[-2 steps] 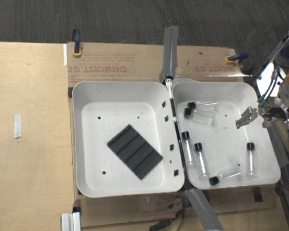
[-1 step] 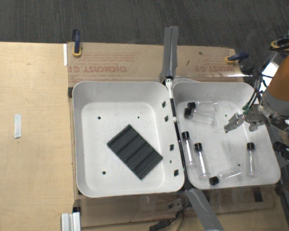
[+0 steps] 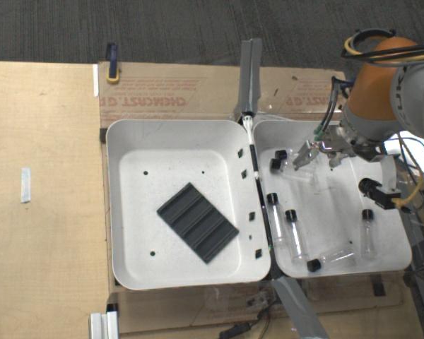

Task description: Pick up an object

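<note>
Over the right bin point(image 3: 403, 256), the jaws point(image 3: 316, 152) hang spread and pinch nothing, just above a clear black-capped tube point(image 3: 281, 161) at the back left. Such tubes are slick and round; one could roll aside or slip free as they close.

Grey arm point(image 3: 410, 94) here, a fat orange band point(image 3: 377, 83) wrapping it above the wrist, yellow and black cables point(image 3: 364, 41) looped on top, thin dark wires trailing alongside a metallic gripper point(image 3: 318, 150).

Tool point(image 3: 319, 150) above tube-strewn right bin point(image 3: 403, 256)
</note>
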`<state>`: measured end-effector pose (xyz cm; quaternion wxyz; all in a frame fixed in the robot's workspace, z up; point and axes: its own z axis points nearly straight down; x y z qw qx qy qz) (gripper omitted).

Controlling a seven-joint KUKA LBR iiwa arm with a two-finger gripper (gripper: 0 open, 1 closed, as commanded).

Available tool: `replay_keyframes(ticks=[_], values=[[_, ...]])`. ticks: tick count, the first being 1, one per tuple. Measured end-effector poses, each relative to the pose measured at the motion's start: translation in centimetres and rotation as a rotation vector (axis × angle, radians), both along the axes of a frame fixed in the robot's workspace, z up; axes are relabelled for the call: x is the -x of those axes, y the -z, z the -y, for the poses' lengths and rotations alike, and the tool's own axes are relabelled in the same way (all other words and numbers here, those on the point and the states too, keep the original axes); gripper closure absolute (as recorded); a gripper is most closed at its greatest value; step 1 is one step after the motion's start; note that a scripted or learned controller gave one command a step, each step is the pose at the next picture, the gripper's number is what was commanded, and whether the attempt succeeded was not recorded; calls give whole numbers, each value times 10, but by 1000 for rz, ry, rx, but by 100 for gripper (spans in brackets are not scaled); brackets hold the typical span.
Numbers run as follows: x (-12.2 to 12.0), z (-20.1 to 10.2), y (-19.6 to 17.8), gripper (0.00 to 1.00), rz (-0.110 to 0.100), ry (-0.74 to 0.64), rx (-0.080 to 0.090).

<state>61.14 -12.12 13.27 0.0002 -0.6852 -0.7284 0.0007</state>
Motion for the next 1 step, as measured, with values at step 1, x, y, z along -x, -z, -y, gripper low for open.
replay_keyframes(ticks=[1], values=[[83, 62, 42, 0, -1, 13, -1]])
